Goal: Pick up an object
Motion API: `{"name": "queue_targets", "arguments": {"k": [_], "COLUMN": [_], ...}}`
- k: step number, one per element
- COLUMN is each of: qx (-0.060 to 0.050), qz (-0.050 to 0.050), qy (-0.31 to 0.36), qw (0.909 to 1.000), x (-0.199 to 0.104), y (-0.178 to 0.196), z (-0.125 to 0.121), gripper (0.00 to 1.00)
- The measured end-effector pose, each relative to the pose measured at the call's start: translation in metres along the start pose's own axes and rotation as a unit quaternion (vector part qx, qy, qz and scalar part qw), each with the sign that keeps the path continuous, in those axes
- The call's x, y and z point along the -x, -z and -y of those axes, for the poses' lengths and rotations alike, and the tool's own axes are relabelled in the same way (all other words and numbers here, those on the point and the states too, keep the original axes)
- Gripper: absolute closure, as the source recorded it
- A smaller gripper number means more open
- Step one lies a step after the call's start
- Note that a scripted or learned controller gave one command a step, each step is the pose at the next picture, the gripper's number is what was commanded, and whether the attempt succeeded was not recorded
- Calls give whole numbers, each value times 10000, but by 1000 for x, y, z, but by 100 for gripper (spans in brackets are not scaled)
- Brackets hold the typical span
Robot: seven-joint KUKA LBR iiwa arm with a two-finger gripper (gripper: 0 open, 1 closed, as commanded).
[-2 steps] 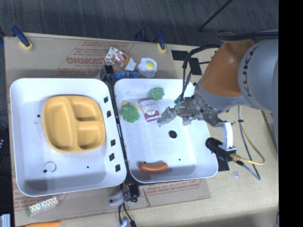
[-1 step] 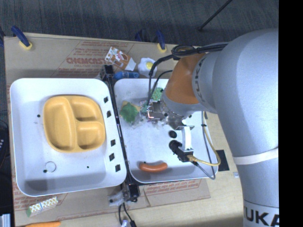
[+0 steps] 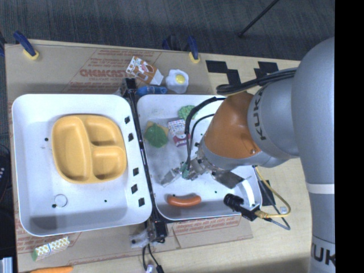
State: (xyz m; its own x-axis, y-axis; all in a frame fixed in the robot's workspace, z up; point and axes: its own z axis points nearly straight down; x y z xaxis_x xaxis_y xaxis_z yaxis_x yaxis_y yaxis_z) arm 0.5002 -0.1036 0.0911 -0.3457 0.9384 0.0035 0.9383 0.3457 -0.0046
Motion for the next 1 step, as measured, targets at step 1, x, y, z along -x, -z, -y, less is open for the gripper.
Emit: {"name": "queue_targets", "arguments": {"k": [1], "qx": [10], "qz": [14], "qy": [1397], "qw": [9902], "x": [33], "y": [1], "z": [-57], "gripper": [0]}}
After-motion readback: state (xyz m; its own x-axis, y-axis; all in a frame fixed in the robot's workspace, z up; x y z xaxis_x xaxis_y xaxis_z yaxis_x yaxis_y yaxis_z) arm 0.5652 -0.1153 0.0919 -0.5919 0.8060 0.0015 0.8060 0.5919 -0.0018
